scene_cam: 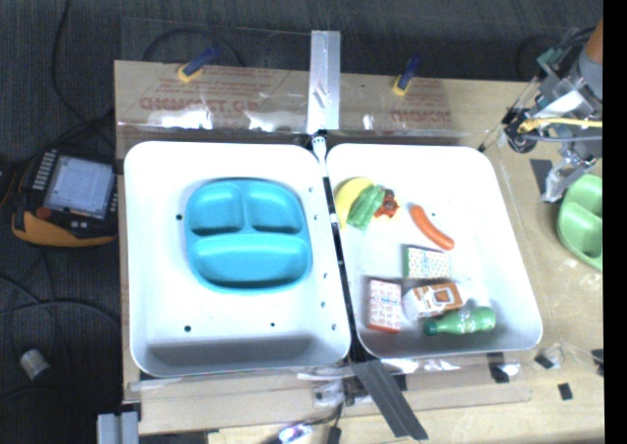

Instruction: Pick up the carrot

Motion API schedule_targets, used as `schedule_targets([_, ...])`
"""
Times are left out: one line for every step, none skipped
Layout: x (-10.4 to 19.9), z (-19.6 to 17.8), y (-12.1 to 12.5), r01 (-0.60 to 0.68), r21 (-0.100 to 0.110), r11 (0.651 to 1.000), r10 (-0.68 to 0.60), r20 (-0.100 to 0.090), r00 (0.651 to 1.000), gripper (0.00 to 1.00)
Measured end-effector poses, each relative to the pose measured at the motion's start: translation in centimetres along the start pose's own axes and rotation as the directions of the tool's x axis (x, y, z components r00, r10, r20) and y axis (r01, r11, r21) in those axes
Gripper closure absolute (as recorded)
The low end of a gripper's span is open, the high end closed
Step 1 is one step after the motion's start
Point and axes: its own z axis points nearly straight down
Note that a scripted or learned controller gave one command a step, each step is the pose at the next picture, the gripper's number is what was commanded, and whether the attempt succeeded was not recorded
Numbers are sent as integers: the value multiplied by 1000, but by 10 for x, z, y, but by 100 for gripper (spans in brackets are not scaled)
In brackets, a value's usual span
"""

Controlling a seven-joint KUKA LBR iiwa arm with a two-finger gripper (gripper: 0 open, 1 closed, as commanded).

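The carrot point(431, 227) is a small orange stick lying at a slant in the right bin point(505, 236), near its middle and a little toward the far side. Nothing touches it. My gripper point(551, 119) hangs outside that bin, above the bench past the bin's far right corner, well away from the carrot. It is partly cut off by the frame edge and tangled with cables.
Around the carrot in the right bin lie a yellow fruit point(349, 192), a green pepper point(367, 205), a small box point(426, 262), two cartons point(384, 303) and a green bottle point(460, 321). The left bin point(147, 266) holds a blue divided tray point(247, 234). A green object point(588, 217) sits on the bench at right.
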Motion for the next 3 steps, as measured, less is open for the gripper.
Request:
schedule_targets([-25, 208, -15, 37, 22, 999, -37, -20, 999, 0])
schedule_targets([6, 81, 16, -207, 1, 978, 207, 0, 978, 0])
schedule_targets([-45, 208, -18, -158, 16, 987, 158, -17, 987, 0])
